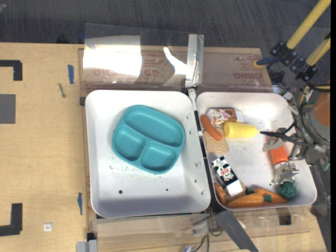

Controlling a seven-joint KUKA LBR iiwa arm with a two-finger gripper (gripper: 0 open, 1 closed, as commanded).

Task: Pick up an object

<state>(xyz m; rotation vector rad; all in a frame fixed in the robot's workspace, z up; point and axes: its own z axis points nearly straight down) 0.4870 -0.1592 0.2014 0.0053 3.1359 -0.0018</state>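
The right bin (247,100) holds several toy foods. A yellow cone-shaped piece (240,130) lies near its middle, with a red sausage (211,128) and a tan slice (216,143) to its left. A black-and-white cow-patterned block (224,171) lies lower down, and an orange carrot (252,199) runs along the front wall. A small orange piece (279,154) and a green leafy piece (289,191) sit at the right side. My gripper (286,168) hangs over the bin's right side, between those two pieces. Nothing is visibly lifted.
The left bin (100,114) holds a teal divided plate (149,138). A clear plastic sheet and a metal strip (194,62) stand behind the bins. Yellow-and-black stand parts (302,30) rise at the upper right, near the arm's cables.
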